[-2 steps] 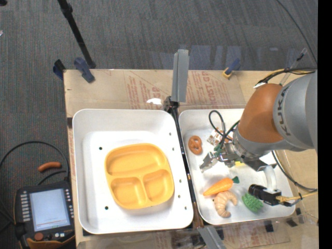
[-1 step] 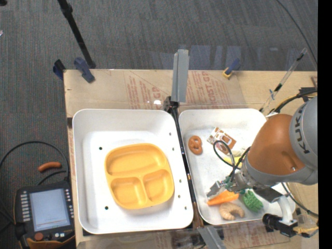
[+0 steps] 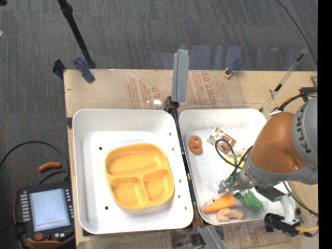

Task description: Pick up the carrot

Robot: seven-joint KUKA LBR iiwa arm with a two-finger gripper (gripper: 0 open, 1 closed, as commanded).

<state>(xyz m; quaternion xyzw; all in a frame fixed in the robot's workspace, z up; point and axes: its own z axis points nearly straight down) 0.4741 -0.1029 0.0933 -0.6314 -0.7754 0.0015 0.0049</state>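
Smooth, glossy yellow plastic tray (image 3: 139,178) lies in a matt white plastic bin (image 3: 88,128) on raw plywood bench (image 3: 129,84).

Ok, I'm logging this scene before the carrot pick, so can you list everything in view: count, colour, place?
carrot: one, orange with a green top, right bin, near its front edge
ginger-like root: one, pale tan, just in front of the carrot
green leafy item: one, green, right of the carrot
pretzel: one, brown, right bin, towards its back left
small packet: one, white and brown, right of the pretzel
divided plate: one, yellow, three compartments, middle of the left bin
bins: two, white, side by side on the bench
teach pendant: one, dark with a screen, on the floor at left
arm: one, grey with an orange band, over the right bin
gripper: one, just above the carrot
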